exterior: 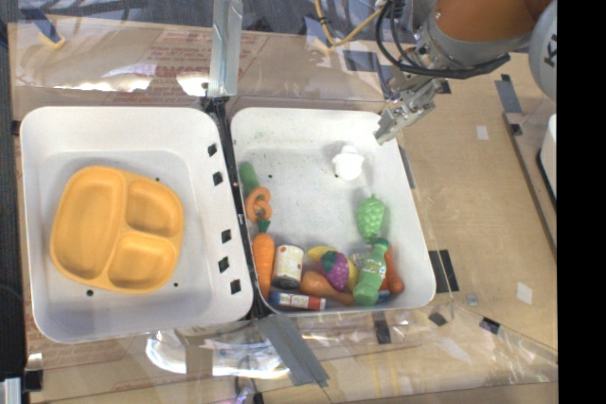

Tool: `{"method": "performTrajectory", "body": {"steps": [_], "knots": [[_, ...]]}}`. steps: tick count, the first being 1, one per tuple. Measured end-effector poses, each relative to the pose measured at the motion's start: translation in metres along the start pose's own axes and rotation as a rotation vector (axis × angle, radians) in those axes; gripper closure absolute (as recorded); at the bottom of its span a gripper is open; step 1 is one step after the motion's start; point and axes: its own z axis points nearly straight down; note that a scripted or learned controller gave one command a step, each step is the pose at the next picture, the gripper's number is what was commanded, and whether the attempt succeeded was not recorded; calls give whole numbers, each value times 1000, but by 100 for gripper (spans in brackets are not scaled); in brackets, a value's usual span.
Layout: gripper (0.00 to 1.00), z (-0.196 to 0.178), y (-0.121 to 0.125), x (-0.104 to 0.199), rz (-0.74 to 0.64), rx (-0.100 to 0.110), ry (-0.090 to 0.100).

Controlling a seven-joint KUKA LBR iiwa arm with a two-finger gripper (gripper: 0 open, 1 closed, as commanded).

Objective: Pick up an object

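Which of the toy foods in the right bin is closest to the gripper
The small white item, lying alone in the upper part of the right bin, just below-left of the gripper. The other toys, like the green grapes, sit lower down.

The claw [391,123] hangs over the right bin's [312,194] far rim, near a white ball [348,165].

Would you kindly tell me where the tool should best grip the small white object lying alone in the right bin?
Probably across the middle of the white object, coming straight down. It lies apart from the pile, with bare bin floor around it, so both fingers have room.
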Motion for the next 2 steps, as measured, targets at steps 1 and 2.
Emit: {"method": "performTrajectory", "body": {"steps": [1,2], "knots": [[100,-32,35,-17,-467,-4,-3],[100,-59,24,-24,-930,4,2]]}}
